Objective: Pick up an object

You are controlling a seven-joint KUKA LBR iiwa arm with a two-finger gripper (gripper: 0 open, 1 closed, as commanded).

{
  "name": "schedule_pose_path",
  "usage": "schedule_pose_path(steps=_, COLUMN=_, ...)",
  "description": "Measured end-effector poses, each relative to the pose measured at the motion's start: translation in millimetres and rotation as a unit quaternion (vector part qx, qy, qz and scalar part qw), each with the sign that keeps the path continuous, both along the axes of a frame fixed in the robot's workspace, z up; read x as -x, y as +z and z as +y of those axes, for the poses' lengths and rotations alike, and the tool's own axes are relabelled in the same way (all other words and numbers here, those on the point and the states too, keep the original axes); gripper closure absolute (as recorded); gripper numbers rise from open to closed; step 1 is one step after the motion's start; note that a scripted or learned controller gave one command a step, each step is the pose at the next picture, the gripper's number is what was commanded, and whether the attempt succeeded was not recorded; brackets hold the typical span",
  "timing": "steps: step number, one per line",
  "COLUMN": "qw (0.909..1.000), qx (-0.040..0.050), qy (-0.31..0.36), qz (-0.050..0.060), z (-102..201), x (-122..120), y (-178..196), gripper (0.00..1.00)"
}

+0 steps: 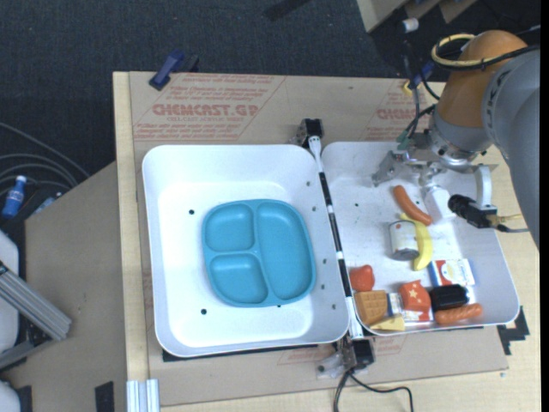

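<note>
Toy food crowds the right bin's (360,166) near end: cracker (371,305), tomato (363,277), carton (415,302), sausage (458,315). Left bin (171,178) holds a blue divided plate (257,251). Tool (420,177), fingers spread wide and holding nothing, hangs just above a hot dog (410,204), with banana (422,244) and can (401,239) beside.

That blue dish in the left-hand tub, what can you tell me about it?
The blue tray is a light blue divided plate with rounded corners, looking like smooth moulded plastic. It has three compartments: two smaller ones on the left, one above the other, and a larger one along the right. Nothing lies in them. It sits flat, turned slightly askew, near the middle of the left white bin, resting on the bin's floor with nothing else touching it.
</note>
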State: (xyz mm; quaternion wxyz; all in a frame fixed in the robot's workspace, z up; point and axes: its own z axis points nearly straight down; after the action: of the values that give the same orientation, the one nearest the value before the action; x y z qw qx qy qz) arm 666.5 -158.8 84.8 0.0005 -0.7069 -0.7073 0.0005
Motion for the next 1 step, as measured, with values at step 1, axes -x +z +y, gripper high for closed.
schedule_pose_path(steps=1, qw=1.0, qx=0.0004, qy=0.0, qz=-0.001, z=-4.3, x=-0.3, y=0.3, gripper=0.0)
